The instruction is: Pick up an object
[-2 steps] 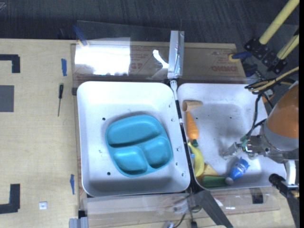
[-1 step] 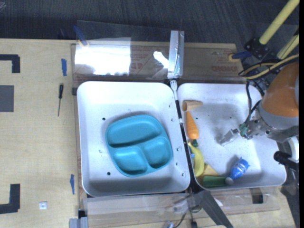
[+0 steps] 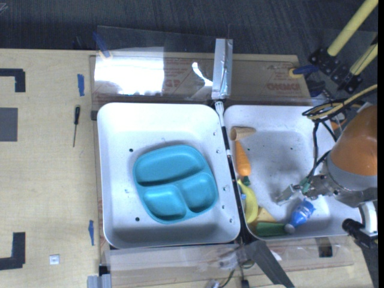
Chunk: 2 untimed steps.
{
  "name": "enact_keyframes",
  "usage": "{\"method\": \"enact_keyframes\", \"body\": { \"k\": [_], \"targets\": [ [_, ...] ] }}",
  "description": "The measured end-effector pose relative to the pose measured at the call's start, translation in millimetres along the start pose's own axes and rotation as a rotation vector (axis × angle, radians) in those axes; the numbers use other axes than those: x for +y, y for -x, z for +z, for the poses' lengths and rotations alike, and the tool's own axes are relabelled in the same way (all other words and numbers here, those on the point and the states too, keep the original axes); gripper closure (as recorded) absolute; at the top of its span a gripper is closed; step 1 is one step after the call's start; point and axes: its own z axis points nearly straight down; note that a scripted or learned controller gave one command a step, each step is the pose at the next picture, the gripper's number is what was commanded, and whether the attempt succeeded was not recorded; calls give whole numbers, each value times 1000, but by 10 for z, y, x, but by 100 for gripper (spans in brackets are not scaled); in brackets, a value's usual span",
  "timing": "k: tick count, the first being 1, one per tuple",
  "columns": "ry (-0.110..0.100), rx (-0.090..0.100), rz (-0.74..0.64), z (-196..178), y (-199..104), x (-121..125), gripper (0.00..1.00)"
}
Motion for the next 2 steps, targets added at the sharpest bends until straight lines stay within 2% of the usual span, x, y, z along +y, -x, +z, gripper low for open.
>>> {"method": "enact_keyframes", "body": {
  "k": [1, 2],
  "targets": [
    [3, -1, 31, 3, -108, 597, 0],
    [-5, 1, 39, -421, 195, -42, 0]
  ]
}}
